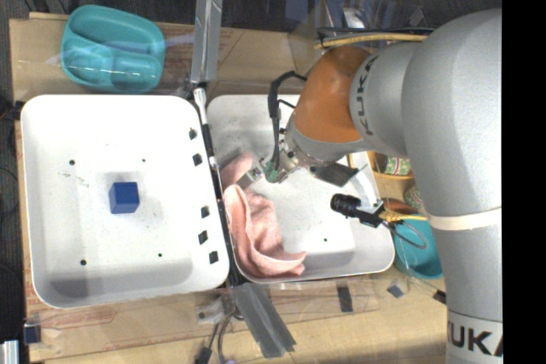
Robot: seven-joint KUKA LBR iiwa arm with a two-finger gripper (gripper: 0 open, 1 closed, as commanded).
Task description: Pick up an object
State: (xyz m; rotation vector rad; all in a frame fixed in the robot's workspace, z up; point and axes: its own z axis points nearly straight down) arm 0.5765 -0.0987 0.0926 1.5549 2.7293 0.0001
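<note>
Along the arm (452, 124), "KUKA" reads clearly (twice); fingers (271, 173) near the pink cloth (256, 226), spread unclear.

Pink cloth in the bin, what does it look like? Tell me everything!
The pink cloth is soft-looking fabric, crumpled and folded into a long bunch. It lies in the right white bin, pressed along that bin's left wall, running from near the middle down to the front edge. Its upper end sits right beside the end effector; whether they touch cannot be told.

Soft pink cloth (256, 226) lies crumpled in a smooth, matt white plastic bin (371, 256).
</note>
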